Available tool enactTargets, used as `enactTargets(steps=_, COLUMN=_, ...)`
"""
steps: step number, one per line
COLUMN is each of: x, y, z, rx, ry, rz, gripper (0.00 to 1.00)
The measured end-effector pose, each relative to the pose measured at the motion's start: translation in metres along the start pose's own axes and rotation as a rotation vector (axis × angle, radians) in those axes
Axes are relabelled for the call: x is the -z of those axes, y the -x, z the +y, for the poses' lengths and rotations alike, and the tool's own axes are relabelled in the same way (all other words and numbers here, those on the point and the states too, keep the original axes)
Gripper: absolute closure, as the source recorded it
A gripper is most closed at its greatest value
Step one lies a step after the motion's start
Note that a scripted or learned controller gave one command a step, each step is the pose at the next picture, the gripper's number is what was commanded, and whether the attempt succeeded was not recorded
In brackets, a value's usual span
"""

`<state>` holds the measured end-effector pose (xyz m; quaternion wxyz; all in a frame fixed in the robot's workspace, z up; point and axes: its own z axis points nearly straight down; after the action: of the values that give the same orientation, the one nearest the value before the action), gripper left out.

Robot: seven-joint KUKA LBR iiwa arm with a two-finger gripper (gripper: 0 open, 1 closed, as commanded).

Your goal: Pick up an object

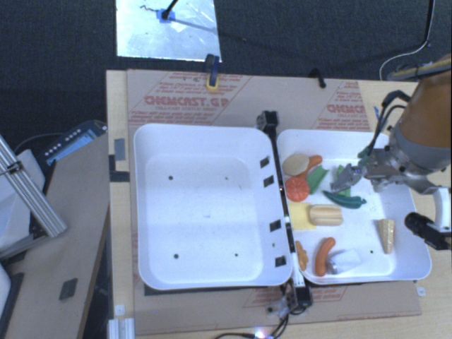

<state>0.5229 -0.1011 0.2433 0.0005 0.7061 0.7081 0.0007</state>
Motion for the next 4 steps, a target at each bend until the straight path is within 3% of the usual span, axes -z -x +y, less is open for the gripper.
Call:
enactTargets(steps=1, x=-0.098, y=-0.015, z=-0.030, rx=-0.001, ry=-0.011, rz=0.002, gripper=0.00)
enactTargets(steps=2, x=-0.161, y=-0.011, z=0.048, rx=0.003, ry=0.002, rz=-0.001, gripper=0.00)
enactTargets(steps=3, x=-0.159, y=0.017, z=0.018, rx=-0.003, ry=-0.003, rz=0.000, gripper=0.00)
enactTargets(steps=4, x=-0.149, y=0.016, z=0.020, rx=-0.001, ry=0.000, rz=-0.001, gripper=1.00)
